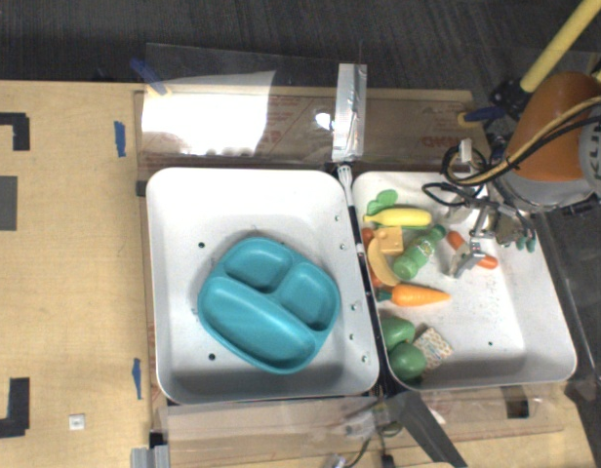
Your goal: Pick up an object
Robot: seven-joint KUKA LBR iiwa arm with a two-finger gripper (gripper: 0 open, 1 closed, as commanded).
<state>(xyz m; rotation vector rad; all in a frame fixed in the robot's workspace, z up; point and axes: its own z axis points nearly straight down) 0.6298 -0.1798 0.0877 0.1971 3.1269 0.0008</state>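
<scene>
The two bins (174, 261) are white. The divided plate (269, 303) is teal. The banana (402, 218) is yellow, the carrot (418, 296) is orange, the bottle (412, 257) is green. The tabletop (57, 261) is light brown.

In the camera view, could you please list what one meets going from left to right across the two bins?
Left bin → teal plate → carrot → end effector → right bin's far rim.
</scene>
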